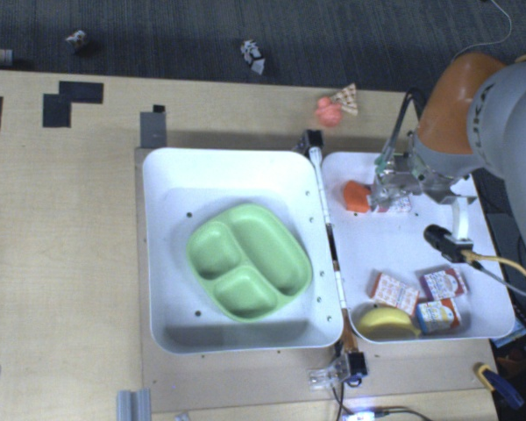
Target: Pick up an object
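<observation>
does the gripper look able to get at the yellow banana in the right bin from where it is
Probably yes. The gripper hangs over the far end of the right white bin, beside an orange block. The yellow banana lies at the near rim, uncovered from above, though small cartons crowd it.

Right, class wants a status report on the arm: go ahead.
Gripper low in right bin, beside orange block. Nothing seen gripped. Banana, cartons further off.

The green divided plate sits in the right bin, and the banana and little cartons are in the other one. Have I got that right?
Not quite. The camera view shows the green divided plate in the left bin, not the right. The banana and the little cartons are indeed in the other one, the right bin.
</observation>
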